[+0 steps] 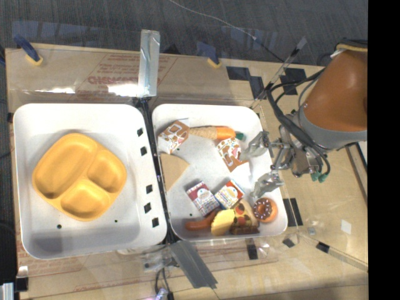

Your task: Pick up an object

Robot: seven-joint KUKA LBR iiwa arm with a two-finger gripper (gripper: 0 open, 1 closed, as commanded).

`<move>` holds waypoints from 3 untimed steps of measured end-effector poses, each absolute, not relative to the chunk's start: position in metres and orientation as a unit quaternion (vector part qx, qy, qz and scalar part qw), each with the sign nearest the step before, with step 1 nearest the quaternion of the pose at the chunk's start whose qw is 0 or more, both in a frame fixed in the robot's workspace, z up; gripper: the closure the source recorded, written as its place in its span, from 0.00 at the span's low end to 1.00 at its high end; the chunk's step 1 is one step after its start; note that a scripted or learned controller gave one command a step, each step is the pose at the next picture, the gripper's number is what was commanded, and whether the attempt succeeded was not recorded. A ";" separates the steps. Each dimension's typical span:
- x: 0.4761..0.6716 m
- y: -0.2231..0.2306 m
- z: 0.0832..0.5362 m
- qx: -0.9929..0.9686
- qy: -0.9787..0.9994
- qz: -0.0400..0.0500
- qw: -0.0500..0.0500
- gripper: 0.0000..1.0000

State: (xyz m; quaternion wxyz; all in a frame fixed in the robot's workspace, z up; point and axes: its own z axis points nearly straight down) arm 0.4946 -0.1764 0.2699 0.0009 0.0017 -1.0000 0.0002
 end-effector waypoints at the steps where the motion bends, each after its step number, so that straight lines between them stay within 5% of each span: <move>1: 0.543 -0.193 0.145 -0.123 -0.992 -0.001 0.004 0.00; 2: 0.494 -0.138 0.098 -0.129 -0.992 0.001 -0.008 0.00; 3: 0.576 -0.101 0.093 -0.226 -0.974 0.000 -0.001 0.00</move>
